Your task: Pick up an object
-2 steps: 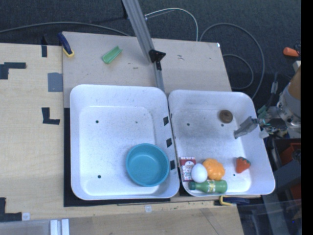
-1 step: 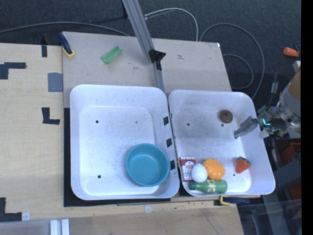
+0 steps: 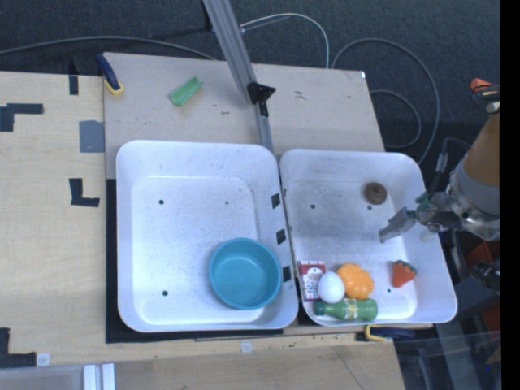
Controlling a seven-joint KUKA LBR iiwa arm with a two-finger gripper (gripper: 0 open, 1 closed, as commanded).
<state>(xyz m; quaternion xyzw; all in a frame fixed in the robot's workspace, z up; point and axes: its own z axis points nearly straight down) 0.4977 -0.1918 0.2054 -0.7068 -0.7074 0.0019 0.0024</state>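
My gripper hangs over the right edge of the right bin, reaching in from the right with nothing visibly in it. A red strawberry-like piece lies just below it on the bin floor. A small brown round object sits up and to the left of the gripper. Along the bin's front wall lie an orange fruit, a white egg, a green bottle on its side, and a small red and white box. A blue bowl stands in the left bin.
A grey metal pole slants down to the bins' shared back edge. On the bench behind the bins lie a green block and a blue and yellow clamp. Cables loop on the dark floor at the back right.
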